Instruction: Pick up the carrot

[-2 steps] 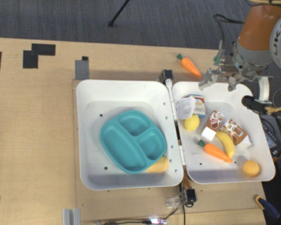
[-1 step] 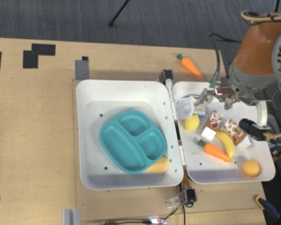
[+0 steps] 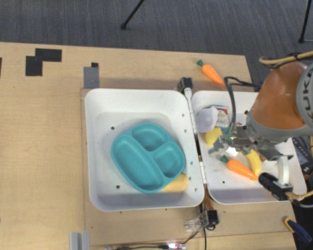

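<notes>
Gripper (image 3: pixel 225 149) grasp unclear | carrot (image 3: pixel 241 169) just below | banana (image 3: pixel 254 162) touching carrot

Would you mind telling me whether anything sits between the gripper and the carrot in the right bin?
Nothing visible does. The gripper hangs just above the carrot in the right bin, beside its green end. A banana lies against the carrot's far side, and a yellow piece sits nearby, neither between them.

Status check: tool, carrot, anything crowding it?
Tool low in right bin, fingers unclear. Carrot lies free beside it. Yellow piece touching carrot.
</notes>
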